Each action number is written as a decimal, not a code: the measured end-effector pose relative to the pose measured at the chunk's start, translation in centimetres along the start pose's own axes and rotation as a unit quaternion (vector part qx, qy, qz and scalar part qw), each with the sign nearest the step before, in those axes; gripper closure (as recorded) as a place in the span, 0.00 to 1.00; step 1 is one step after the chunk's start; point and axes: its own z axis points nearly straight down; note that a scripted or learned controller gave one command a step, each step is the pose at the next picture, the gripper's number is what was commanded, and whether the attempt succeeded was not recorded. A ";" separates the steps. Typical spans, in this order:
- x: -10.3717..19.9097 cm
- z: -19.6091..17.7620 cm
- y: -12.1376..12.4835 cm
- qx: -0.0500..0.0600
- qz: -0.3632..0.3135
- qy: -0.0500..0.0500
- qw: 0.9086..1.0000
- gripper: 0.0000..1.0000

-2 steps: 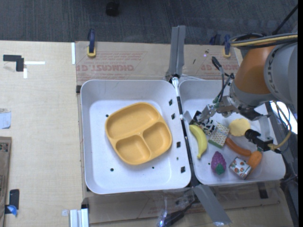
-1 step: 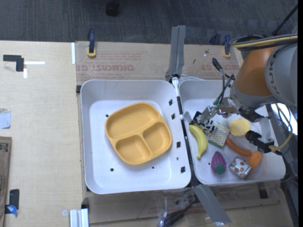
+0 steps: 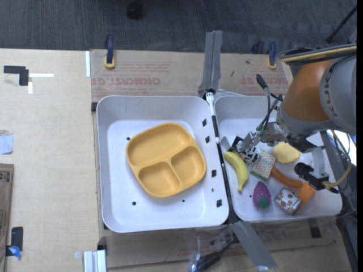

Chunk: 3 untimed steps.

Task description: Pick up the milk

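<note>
I see the milk carton (image 3: 287, 201) at five o'clock in the right bin (image 3: 244, 208); light, stiff, boxy, so I'd pinch its flat sides. My gripper (image 3: 249, 145) sits near the banana (image 3: 238, 169); its opening I cannot tell.

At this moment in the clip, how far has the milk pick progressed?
Done: the arm has reached into the right bin. In hand: the end effector sits low among the items, near the banana. Left: the milk carton lies at the bin's front, apart from the end effector, not lifted.
</note>
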 end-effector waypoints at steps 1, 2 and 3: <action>-0.3 0.1 1.2 0.005 -0.091 0.000 0.996 0.00; 0.4 0.0 -1.4 0.000 0.002 0.000 1.000 0.00; 0.1 0.2 1.2 0.009 -0.031 0.002 0.999 0.00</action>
